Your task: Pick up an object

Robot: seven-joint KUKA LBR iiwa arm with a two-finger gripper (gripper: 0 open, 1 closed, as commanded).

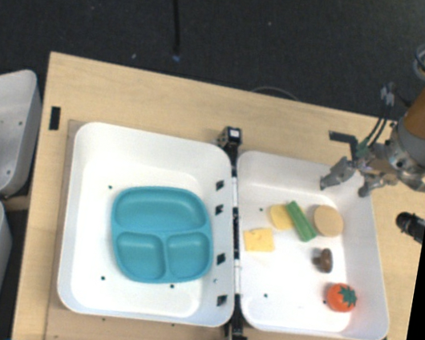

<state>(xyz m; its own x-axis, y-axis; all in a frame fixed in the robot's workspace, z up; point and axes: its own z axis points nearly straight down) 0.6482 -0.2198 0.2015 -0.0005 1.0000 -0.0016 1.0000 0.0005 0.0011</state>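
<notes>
Worktop (169, 92) with two white bins: left bin (88, 184) holds one teal tray (160, 233); right bin (366, 266) holds six food items — tomato (340, 298) at 5 o'clock. Gripper (351, 180) at 1 o'clock, fingers apart, holding nothing.

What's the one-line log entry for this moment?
claw: open, above right bin's far rim, holding nothing | right bin: tomato, cheese, green stick, round bun | left bin: blue tray
</notes>
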